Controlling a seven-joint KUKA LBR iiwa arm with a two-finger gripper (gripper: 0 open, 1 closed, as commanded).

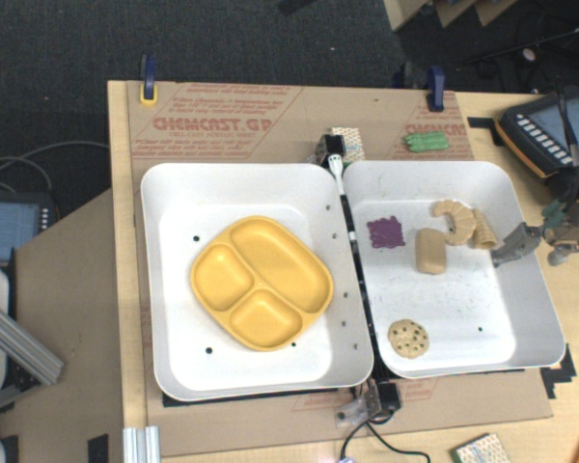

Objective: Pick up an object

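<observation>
Left bin (164,287) has a yellow divided plate (261,281) sitting flat in the middle. It looks like stiff, slick plastic, and it's wide, so I'd guess only the rim gives a grip. Right bin (531,340) has the easier picks: a purple grape bunch (386,231), a chocolate-chip cookie (407,338) near the front, a tan bread-like block (431,252), and a croissant (461,222) just beside it. These all look like light toy food; the block seems the best bet, pinched across its short sides. The gripper (517,242) sits at the right wall, just right of the croissant and touching nothing. Can't tell how wide it's set.
</observation>
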